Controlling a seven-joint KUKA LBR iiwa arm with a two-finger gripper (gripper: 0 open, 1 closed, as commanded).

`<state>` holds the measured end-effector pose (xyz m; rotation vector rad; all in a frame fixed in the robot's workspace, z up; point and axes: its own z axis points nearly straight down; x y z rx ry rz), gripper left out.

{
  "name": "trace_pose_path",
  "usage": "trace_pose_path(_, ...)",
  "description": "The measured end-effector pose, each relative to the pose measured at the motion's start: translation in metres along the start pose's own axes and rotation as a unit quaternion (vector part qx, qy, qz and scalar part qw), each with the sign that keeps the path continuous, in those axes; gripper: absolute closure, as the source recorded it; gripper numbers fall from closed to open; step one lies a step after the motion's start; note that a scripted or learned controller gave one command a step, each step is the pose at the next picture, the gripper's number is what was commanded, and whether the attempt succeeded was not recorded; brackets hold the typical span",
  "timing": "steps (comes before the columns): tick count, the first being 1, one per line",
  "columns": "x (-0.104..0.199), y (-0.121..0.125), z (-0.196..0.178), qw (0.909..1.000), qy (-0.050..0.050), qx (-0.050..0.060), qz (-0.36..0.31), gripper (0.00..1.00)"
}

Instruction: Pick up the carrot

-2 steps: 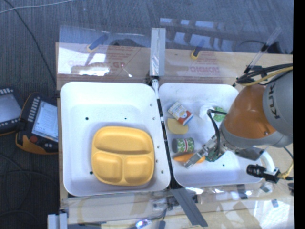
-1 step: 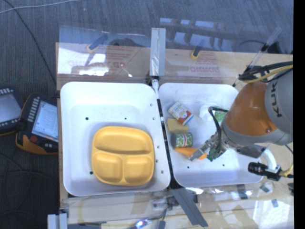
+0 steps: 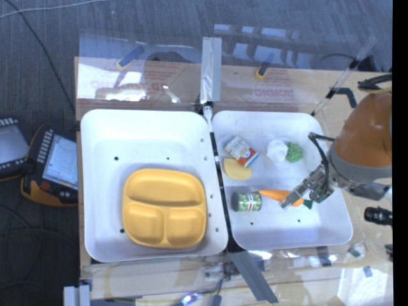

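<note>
Right white bin (image 3: 331,231): carrot (image 3: 275,195) lies lengthwise toward the green can (image 3: 247,201), far end under the claw (image 3: 298,199); grip looks unclear, can't tell.

The pale wooden bench (image 3: 159,81) bears two shallow white plastic bins. The left bin (image 3: 102,171) touches the right bin (image 3: 331,228) along a shared edge. Behind the left bin, clear plastic sheeting (image 3: 140,69) lies on the bench, and a grey upright strip (image 3: 210,72) stands at the bins' junction.
</note>
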<state>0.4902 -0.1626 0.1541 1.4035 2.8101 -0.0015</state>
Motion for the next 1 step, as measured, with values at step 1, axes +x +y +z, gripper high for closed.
trace_pose_path(1,0.0508,0.0454,-0.0846,0.9940,0.000,0.000,0.110,1.00)
